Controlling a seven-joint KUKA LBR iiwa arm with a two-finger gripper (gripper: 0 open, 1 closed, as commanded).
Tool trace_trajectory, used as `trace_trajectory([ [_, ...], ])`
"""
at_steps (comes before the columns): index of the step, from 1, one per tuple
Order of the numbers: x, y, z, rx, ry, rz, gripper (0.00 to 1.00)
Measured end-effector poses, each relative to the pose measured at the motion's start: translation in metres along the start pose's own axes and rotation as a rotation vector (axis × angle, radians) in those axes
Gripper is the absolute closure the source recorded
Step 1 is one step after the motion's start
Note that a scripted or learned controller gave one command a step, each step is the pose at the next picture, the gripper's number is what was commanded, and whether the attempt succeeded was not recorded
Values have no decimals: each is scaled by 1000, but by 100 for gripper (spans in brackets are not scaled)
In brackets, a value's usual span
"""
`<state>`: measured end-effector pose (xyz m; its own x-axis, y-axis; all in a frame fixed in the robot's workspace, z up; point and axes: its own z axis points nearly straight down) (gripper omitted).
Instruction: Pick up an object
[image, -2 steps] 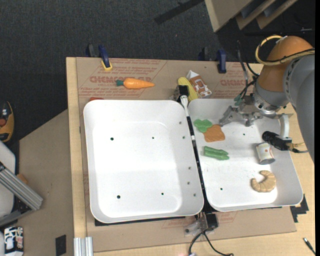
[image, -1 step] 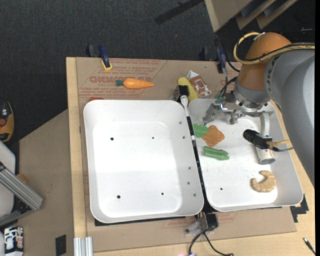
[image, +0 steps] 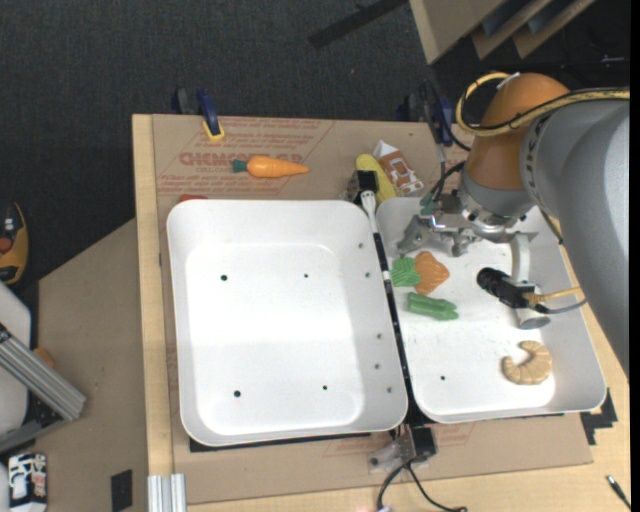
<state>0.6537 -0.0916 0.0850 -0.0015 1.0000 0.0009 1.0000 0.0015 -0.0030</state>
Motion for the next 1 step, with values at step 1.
trace_trajectory([
  [1, -1, 1, -11, -4, -1, 0, 100],
])
